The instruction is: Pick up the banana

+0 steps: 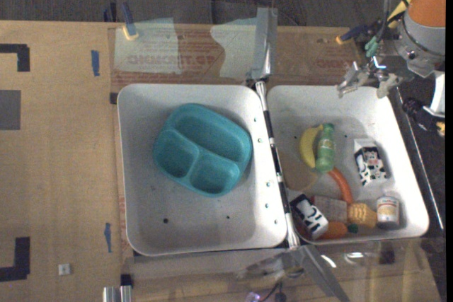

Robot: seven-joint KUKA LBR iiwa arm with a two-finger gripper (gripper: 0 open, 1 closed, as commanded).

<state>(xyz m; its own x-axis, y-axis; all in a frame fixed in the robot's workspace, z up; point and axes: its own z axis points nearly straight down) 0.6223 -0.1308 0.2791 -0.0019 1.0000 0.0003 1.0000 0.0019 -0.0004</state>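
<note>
In the right-hand shallow white plastic bin (403, 152), the curved yellow banana (307, 146) lies flat on the floor near the middle, its outer side touched by a green plastic bottle (325, 146) lying alongside. That crowding probably leaves only the banana's free left edge for a grasp. Just below, an orange carrot (342, 185) slants away. The metal two-finger end effector (369, 83) hangs over the bin's far rim, fingers spread apart and empty, well apart from the banana.

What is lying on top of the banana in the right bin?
A green bottle lies along the right side of the banana, overlapping that edge. The banana's left side and both ends show; the strip under the bottle is hidden. The end effector is over the bin's far rim.
</note>
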